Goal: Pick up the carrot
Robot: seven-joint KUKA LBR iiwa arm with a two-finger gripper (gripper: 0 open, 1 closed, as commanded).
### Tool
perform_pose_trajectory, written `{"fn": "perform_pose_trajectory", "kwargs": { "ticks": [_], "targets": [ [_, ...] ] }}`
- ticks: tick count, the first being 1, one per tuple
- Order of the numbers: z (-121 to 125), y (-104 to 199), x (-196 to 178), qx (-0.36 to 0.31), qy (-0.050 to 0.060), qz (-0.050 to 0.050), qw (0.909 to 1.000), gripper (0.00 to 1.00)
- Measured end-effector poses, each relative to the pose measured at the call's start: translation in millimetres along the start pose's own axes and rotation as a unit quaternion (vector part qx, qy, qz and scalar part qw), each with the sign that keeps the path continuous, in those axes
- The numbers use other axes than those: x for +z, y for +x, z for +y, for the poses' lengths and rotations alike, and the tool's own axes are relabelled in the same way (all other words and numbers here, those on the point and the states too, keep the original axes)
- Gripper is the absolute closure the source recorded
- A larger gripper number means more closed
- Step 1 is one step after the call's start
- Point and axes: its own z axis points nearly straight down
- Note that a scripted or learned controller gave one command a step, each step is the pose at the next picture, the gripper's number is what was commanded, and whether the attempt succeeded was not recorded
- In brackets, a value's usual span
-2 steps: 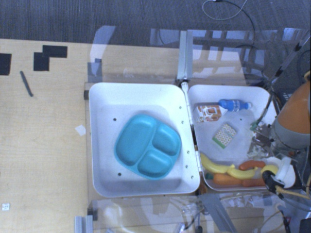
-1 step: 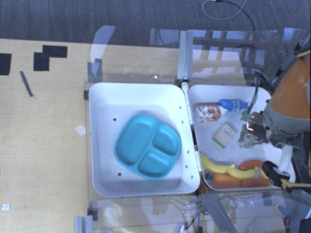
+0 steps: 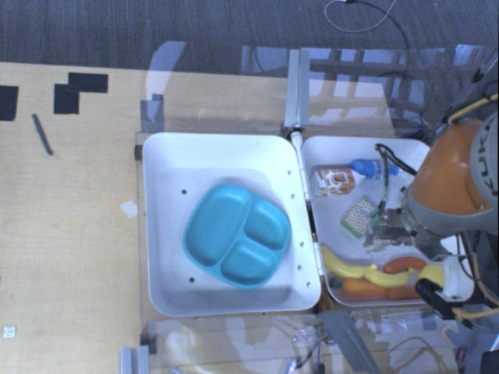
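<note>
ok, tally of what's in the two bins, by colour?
Blue: 2, divided plate, bottle
Yellow: 1, banana
Orange: 1, carrot
Red: 1, sausage-shaped item
Green: 1, packet
Orange-white: 1, carton
Total: 7

Robotics lab: wooden bench, clear shields, loose cable, carpet.

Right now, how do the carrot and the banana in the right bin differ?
The carrot is orange and nearly straight; the banana is yellow and curved. The carrot lies along the right bin's near wall; the banana lies just above it in the camera view, closer to the gripper. Both lie flat, side by side, in the same bin.
</note>
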Motion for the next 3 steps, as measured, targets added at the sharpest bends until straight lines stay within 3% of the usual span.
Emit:
{"fn": "perform_pose_trajectory", "kwargs": {
  "ticks": [1,2,3],
  "targets": [
    [2,-41,-60,-0.045,-0.002,-0.001,0.999,1.0],
    [0,-6,40,0.141,0.001,0.0,0.99,1.0],
    [2,-50,-53,0.093,-0.002,-0.001,0.9956,1.0]
  ]
}}
